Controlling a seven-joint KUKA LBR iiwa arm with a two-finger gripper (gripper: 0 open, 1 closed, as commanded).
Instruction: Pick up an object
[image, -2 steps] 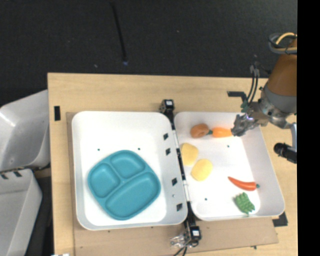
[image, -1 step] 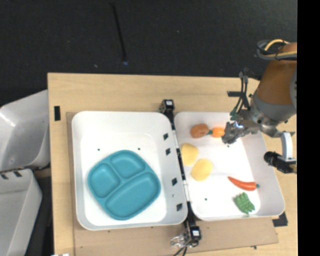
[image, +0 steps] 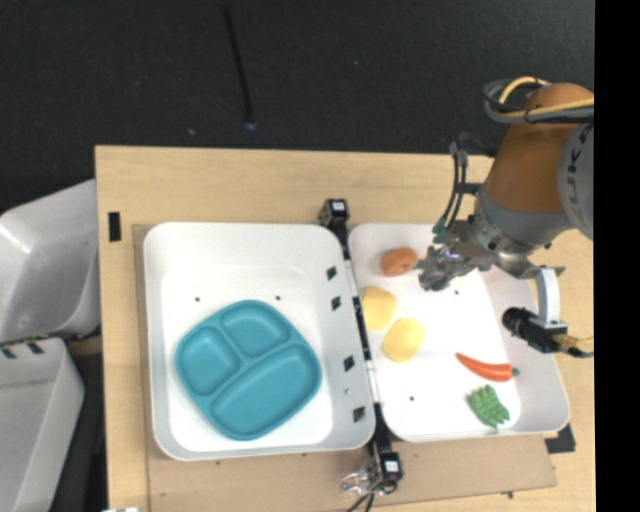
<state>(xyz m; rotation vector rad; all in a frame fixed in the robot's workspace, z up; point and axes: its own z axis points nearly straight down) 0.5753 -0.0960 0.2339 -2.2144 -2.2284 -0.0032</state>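
Observation:
My gripper (image: 438, 272) hangs over the far part of the right bin (image: 540, 400), just right of a small orange-red round fruit (image: 399, 261). Nothing shows between its tips. Two yellow pieces lie nearer the divider: a pale one (image: 378, 307) and a rounder one (image: 403, 339). A red chili pepper (image: 486, 367) and a green leafy piece (image: 488, 406) rest toward the bin's near right.
The left bin (image: 170, 260) holds a blue divided plate (image: 249, 369). The grey and orange arm (image: 530, 180) comes in from the upper right. A black fitting (image: 530, 328) sits at the right bin's edge. The wooden bench (image: 250, 185) surrounds both bins.

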